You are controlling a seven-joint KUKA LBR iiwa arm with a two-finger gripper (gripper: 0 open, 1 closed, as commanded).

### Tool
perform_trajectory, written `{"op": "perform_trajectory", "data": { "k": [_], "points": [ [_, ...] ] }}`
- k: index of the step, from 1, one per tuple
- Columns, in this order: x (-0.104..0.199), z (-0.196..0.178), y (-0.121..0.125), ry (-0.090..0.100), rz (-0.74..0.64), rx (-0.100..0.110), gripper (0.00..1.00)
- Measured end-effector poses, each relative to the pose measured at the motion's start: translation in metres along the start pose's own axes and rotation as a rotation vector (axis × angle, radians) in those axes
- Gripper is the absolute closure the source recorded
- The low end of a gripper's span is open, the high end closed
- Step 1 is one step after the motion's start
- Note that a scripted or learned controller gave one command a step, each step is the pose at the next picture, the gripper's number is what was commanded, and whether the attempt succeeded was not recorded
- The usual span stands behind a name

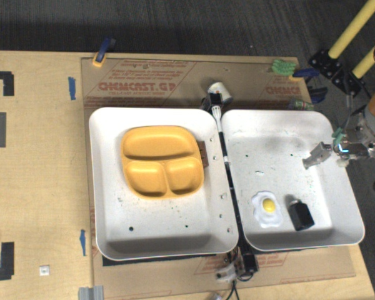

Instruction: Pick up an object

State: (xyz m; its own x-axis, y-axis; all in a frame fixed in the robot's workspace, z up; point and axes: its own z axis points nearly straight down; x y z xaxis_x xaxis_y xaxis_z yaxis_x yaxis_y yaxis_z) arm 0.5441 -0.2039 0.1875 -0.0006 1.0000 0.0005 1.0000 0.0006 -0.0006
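We find the end effector (pixel 315 156) at the right of the frame, above the right bin's (pixel 281 120) rim; whether it is open or closed we cannot tell, being small and blurred. The fried egg toy (pixel 266 209) and the black block (pixel 300 215) lie just beside each other at lower right; we judge a descent could nudge both and grip neither. The yellow tray (pixel 162 161) sits in the left bin (pixel 106 186); the arm is cut off at the edge.
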Motion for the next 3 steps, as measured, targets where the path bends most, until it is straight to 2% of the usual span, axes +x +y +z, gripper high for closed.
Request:
{"op": "perform_trajectory", "data": {
  "k": [1,2,3],
  "points": [
    [0.021,0.102,0.091,-0.001,-0.057,-0.003,0.0],
    [0.093,0.102,0.069,0.002,0.051,0.0,0.0],
    [0.083,0.043,0.093,-0.001,0.004,-0.002,0.0]
  ]
}}
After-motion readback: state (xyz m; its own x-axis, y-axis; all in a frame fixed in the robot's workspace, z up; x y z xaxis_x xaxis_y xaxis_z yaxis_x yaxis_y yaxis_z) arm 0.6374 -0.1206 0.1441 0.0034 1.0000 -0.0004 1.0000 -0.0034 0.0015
